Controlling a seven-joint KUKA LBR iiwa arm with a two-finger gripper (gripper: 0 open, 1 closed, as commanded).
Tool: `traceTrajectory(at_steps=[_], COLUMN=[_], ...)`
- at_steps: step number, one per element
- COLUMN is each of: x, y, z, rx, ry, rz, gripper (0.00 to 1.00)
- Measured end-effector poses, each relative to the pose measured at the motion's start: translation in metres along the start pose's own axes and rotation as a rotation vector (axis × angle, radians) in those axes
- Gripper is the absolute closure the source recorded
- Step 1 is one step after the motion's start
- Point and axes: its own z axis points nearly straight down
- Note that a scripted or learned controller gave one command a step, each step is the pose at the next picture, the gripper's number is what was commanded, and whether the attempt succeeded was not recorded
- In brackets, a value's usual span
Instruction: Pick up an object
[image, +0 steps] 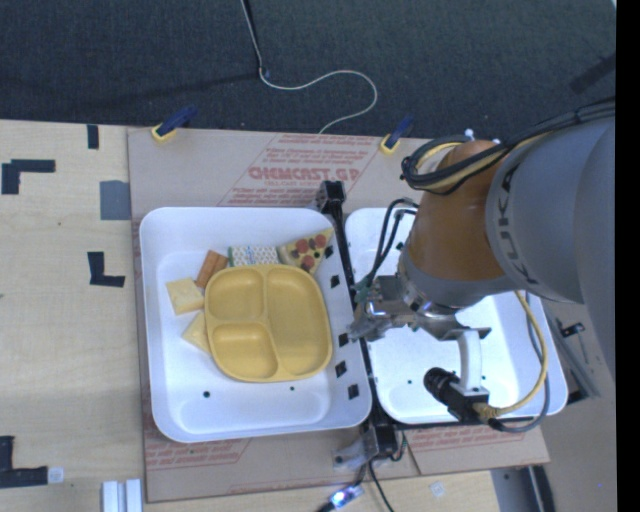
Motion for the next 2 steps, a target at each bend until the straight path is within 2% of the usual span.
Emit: traceTrajectory(at_steps=[1,2], x=[0.048,0.057], y=[0.008,0.012], z=[-0.015,0.0], rx=[-0.003,0.0], ry=[0.001,-0.002], rz=[-0.001,0.004], gripper=[1.0,1.0])
